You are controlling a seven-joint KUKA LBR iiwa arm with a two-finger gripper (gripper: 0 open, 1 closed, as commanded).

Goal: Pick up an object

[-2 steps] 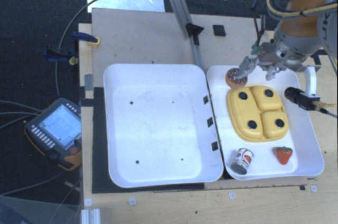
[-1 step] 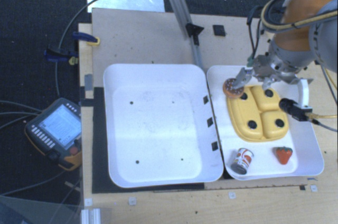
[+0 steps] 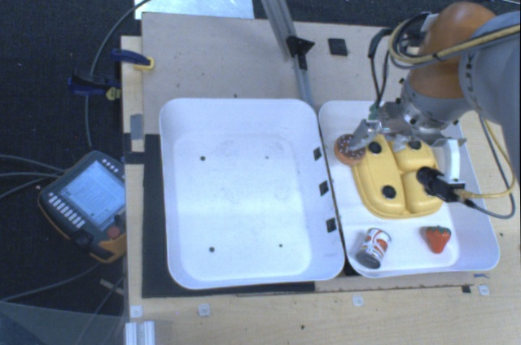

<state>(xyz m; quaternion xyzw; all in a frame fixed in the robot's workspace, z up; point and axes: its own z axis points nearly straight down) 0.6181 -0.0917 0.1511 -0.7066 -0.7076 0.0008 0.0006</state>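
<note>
Arm [image 3: 476, 50] reached in from the right, grey with an orange band, wrist bent down over the right bin [image 3: 480, 254]. Claw [image 3: 370, 132] sat low at the bin's upper left part, just beside a round brown donut-like piece [image 3: 350, 149] with pale specks. Whether the claw was spread or pressed together could not be told; nothing was seen pinched in it.

Right bin held 4 things. The donut lay near the bin's left wall, touching or overlapping the upper left edge of a yellow molded tray-like toy [image 3: 395, 181] with dark round spots. The yellow toy filled the middle of the bin, partly under the arm's wrist hardware. A small can [image 3: 374, 246] with a red and white label lay on its side near the front left corner. A red strawberry toy [image 3: 437, 238] with a green top lay toward the front right, well apart from the can.

Left bin [image 3: 175, 172] stood beside it, the 2 bins touching along their shared edge.

Both bins rested on a tan surface [image 3: 220, 50]. A handheld control pendant [image 3: 85, 201] with a lit screen lay off the surface to the left, cables trailing across the dark floor.
</note>
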